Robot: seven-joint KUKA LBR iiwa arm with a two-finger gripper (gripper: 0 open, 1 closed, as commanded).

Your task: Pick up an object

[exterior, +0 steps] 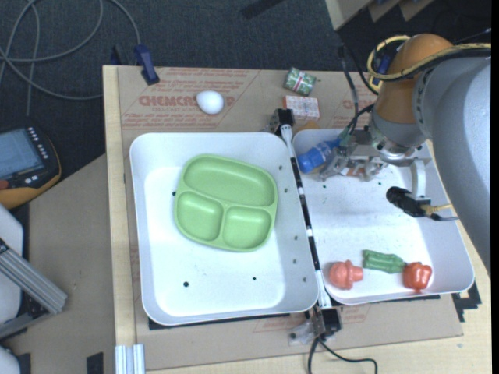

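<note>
Blue object (313, 159) lies in the right bin (444, 240), just left of the gripper (347, 164), near its fingertips | gripper: low over the bin's far corner, finger spread cannot be told | nearer the camera than the gripper: orange toy (344, 274), green toy (383, 262), red toy (418, 275) | far left: green divided plate (227, 202) in left bin (156, 271)

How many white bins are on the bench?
2. The left shallow white bin holds a green divided plate; the right shallow white bin sits beside it, under the gripper.
</note>
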